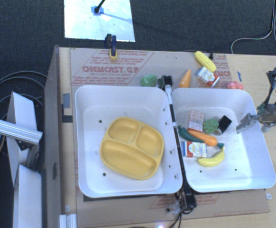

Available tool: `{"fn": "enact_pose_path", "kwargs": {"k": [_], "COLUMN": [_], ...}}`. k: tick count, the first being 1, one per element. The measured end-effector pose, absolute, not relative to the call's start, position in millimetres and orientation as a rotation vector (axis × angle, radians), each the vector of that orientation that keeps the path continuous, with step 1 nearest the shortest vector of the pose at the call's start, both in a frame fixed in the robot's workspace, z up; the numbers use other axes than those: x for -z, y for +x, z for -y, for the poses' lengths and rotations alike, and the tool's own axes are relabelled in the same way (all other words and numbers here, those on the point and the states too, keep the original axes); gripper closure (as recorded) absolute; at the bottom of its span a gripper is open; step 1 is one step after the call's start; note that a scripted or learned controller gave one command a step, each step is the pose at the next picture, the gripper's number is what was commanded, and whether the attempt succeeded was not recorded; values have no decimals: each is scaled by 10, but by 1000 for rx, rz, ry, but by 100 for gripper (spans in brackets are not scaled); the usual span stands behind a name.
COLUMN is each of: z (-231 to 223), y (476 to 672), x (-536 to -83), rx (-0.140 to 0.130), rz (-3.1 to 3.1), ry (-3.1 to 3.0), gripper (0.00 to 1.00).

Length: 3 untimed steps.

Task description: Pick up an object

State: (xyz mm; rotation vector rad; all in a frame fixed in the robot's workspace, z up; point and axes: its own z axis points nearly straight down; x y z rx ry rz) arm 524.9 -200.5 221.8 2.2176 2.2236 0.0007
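The right bin (252, 170) holds a small pile of toy food left of its middle: an orange carrot (203, 137), a yellow banana (211, 159), a green broccoli (210, 125), a black block (224, 123) and two printed cartons (195, 118) (195, 149). My gripper (247, 122) reaches in over that bin's right rim, at its upper right. It sits a short way right of the black block and touches none of the toys. Nothing shows in its grasp.
The left bin (88, 127) holds a yellow divided tray (132, 147). On the board behind the bins lie a yellow corn-like toy (205, 61), a small carrot (185, 78), a carton (207, 76), a green toy (149, 80) and a pink toy (234, 85). A clamp (111, 44) stands at the back edge.
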Motion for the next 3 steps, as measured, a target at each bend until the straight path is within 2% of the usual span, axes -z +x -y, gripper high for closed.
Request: {"fn": "enact_pose_path", "kwargs": {"k": [1, 2, 3], "z": [1429, 1105, 1133], "y": [5140, 5874, 5848], "x": [-891, -849, -952], "rx": [-1, -8, -4], "rz": [-2228, -2229, -2226], "ry": [2217, 2208, 2214], "gripper": [0, 0, 100]}}
